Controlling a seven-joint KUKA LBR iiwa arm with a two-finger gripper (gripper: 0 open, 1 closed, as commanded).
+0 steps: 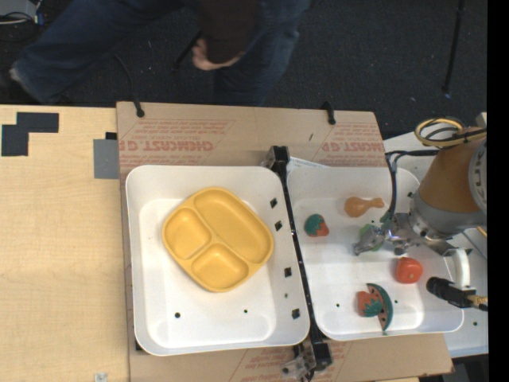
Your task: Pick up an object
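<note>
The right bin (pixel 334 325) holds several small objects. A green and red ball (pixel 316 226) lies at its left, and an orange drumstick-shaped piece (pixel 363 206) lies near the back. A red tomato-like piece (pixel 409 270) sits toward the right. A green and red slice (pixel 376 303) lies near the front. My gripper (pixel 368 242) hangs low over the middle of this bin, between the ball and the red piece, just in front of the orange piece. A small green patch shows at its tip; I cannot tell what it is.
The left bin (pixel 151 309) carries a yellow divided plate (pixel 217 238). A black divider (pixel 293 253) runs between the bins. Cardboard (pixel 238 138) lies under both. A person in dark clothes (pixel 215 38) stands behind the bench.
</note>
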